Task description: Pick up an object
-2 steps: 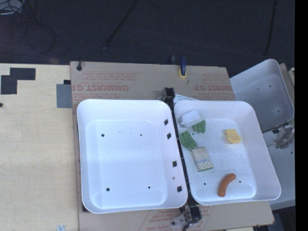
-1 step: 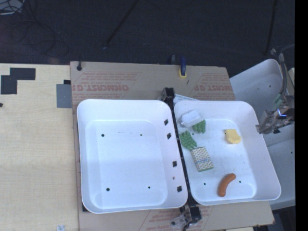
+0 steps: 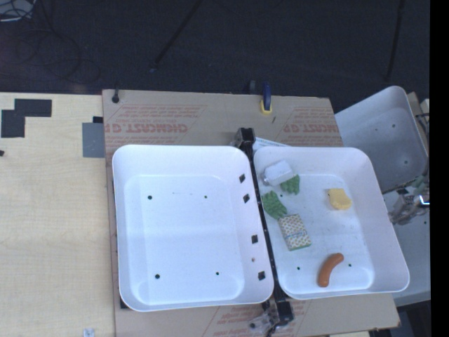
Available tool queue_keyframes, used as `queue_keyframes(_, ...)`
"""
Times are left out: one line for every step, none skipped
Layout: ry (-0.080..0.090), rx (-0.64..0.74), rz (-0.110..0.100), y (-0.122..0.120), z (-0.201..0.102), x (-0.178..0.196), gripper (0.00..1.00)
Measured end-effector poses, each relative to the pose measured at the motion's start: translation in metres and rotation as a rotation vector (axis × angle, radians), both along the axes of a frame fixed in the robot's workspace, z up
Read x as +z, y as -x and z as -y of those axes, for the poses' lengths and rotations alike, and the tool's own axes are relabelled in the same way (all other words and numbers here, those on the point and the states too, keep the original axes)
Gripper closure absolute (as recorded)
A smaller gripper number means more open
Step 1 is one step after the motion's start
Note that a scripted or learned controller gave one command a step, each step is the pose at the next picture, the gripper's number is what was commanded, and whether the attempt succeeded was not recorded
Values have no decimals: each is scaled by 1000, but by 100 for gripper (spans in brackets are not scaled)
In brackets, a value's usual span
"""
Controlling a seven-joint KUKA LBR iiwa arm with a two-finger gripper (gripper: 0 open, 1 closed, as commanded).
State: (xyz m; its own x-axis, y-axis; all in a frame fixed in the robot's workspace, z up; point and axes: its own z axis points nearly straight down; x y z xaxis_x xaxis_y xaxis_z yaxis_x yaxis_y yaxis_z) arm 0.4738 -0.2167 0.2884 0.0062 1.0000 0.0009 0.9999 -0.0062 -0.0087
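The right bin (image 3: 390, 239) holds several small objects. A white block (image 3: 277, 170) lies at its upper left, touching a green piece (image 3: 291, 184). Below them sits a second green piece (image 3: 273, 205), close to the bin's left wall. Beside that one a patterned rectangular packet (image 3: 295, 232) lies flat. A yellow lump (image 3: 339, 199) rests apart, toward the right side. Near the front of the bin an orange sausage-shaped object (image 3: 330, 269) lies at a slant.
The left bin (image 3: 182, 161) adjoins the right one, joined by black clips (image 3: 245, 136). Both stand on a cardboard sheet (image 3: 182, 118) with a blue and yellow clamp (image 3: 266, 99) at its back edge. A grey metal plate (image 3: 382, 121) and some wires (image 3: 410, 206) lie at the right.
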Motion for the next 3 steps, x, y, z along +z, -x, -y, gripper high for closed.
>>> queue_keyframes(2,13,14,-49,-84,85,100)
queue_keyframes(1,1,4,-2,-9,40,100)
queue_keyframes(1,11,11,-3,-68,96,100)
